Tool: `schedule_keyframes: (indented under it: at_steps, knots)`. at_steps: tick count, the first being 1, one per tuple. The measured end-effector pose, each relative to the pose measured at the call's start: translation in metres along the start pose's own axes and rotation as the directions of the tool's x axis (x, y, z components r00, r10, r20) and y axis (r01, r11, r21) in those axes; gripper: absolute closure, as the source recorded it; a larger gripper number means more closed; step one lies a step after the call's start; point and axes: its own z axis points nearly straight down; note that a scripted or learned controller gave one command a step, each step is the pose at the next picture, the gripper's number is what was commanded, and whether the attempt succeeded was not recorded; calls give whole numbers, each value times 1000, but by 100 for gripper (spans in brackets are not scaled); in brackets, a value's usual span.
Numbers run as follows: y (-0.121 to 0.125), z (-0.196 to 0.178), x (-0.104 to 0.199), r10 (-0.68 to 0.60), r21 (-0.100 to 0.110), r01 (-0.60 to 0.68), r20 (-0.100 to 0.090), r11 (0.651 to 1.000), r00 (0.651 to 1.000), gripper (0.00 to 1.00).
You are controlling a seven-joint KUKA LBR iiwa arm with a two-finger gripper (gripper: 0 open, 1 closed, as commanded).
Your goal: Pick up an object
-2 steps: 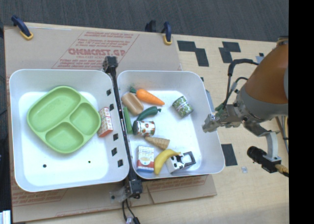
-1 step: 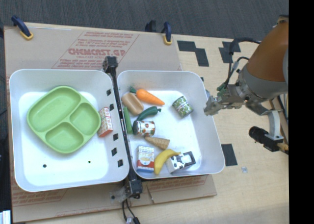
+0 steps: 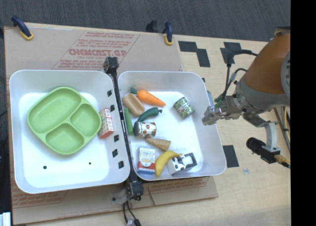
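Two white bins (image 3: 207, 91) fill the bench; the green can (image 3: 183, 107) lies at ten o'clock from the gripper (image 3: 208, 119).

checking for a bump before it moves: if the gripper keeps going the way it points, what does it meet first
The gripper points left, at the right bin's right wall. It would likely meet that rim first, then the small green can, though its height above the rim is unclear.

A divided plate (image 3: 64, 119) lies in the left bin (image 3: 29, 175); the right bin (image 3: 210, 146) holds a carrot (image 3: 149, 97).
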Motion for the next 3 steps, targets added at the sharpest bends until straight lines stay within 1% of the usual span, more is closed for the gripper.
schedule_keyframes:
  at_steps: [1,2,3]
  knots:
    - [-4,-35,-1,1,-5,-1,2,1000,1000,100]
    - [47,19,0,0,0,0,0,1000,1000,100]
    - [36,8,0,2,0,-2,-1,1000,1000,100]
